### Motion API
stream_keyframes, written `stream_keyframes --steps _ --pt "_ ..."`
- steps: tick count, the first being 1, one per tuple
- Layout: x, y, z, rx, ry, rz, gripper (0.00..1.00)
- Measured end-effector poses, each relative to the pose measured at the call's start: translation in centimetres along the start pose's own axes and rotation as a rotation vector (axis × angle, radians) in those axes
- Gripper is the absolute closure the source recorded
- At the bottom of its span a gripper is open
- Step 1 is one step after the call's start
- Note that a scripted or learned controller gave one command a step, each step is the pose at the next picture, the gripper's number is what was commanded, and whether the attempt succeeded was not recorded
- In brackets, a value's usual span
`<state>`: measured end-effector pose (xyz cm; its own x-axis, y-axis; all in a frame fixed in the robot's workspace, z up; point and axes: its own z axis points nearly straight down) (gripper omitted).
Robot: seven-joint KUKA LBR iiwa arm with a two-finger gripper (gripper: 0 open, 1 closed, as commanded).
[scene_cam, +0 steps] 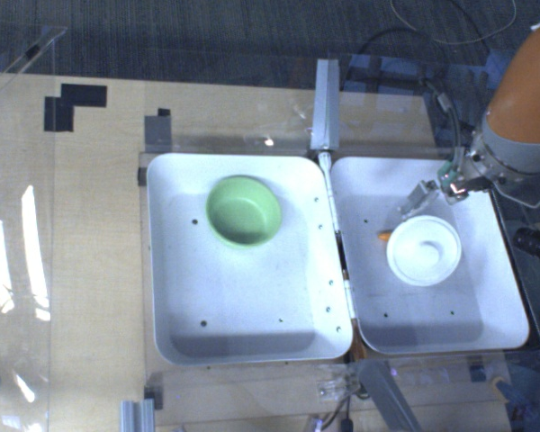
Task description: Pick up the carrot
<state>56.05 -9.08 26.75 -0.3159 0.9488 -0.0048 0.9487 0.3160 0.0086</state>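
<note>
1. Left shallow white plastic bin [175, 268]: round green bowl [243, 210] sits toward its back.
2. Right shallow white plastic bin [486, 318]: small orange carrot [384, 236], mostly hidden, touches the left rim of the round white bowl [423, 250].
3. Grey two-finger hand [417, 202] hangs above the bowl's back edge, holding nothing; finger spacing cannot be told.
</note>
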Motion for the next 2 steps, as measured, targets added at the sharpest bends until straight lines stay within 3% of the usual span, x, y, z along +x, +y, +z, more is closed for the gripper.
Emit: stream_keyframes --steps 1,2 --pt "2.0 2.8 7.5 0.004 0.003 -0.058 0.00" --pt "-0.5 1.8 17.8 -0.006 -0.002 -0.136 0.00"
